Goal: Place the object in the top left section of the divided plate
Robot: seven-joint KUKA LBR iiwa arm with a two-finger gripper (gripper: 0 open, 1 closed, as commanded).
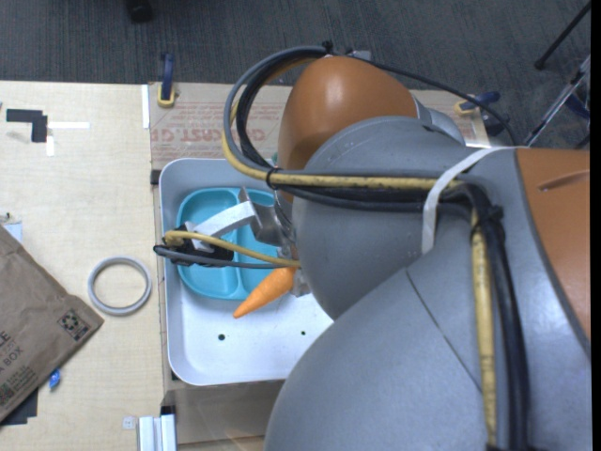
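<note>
The big grey arm point(394, 252) is covering most of the white bin point(202, 346). The pincer point(272, 228) is hanging over the blue divided plate point(211, 252), but how it is set cannot be told. The orange carrot point(263, 292) is lying at the plate's near edge, half on the bin floor.

On the bench point(75, 186), a ring of tape point(119, 284) is sitting beside a brown box point(38, 327).

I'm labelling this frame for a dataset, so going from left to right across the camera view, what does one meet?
Brown cardboard piece → grey tape ring → white bin → blue divided plate → orange carrot → grey arm.
</note>
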